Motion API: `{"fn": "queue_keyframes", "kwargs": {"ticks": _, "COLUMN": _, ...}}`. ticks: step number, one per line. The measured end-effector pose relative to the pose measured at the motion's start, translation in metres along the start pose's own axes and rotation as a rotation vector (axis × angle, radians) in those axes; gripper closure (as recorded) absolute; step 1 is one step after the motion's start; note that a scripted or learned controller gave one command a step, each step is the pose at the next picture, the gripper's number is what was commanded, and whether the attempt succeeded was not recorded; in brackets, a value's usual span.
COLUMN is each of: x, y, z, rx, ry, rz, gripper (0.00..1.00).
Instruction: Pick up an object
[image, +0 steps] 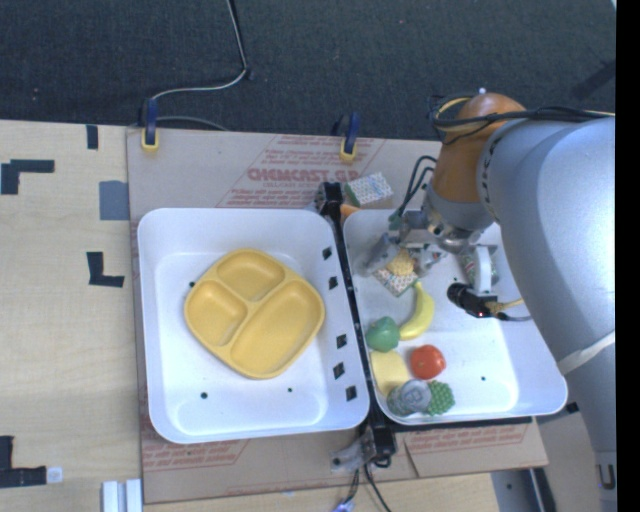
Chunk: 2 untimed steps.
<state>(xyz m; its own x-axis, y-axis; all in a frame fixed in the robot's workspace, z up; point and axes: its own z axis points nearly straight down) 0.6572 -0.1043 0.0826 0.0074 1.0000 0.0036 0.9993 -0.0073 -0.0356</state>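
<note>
Arm (560, 230) cut off right; hides right bin (520, 395) corner.

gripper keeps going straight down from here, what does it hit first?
Most likely the small tan waffle-textured piece lying in the right white bin: the gripper hangs just above it, pointing down. The yellow banana lies just beyond. Depth is hard to judge from this slanted view.

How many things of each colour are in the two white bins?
Yellow: 3 (divided plate, banana, block)
Green: 2 (round fruit, bumpy piece)
Red: 1 (tomato)
Grey: 1 (round piece)
Tan: 1 (waffle-like piece below the gripper)
Total: 8
</note>
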Motion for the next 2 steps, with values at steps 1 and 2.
{"fn": "queue_keyframes", "kwargs": {"ticks": 1, "x": -0.003, "y": 0.003, "z": 0.0, "rx": 0.01, "ry": 0.005, "rz": 0.0, "gripper": 0.0}}
{"fn": "queue_keyframes", "kwargs": {"ticks": 2, "x": 0.001, "y": -0.05, "z": -0.001, "rx": -0.036, "ry": -0.005, "rz": -0.008, "gripper": 0.0}}
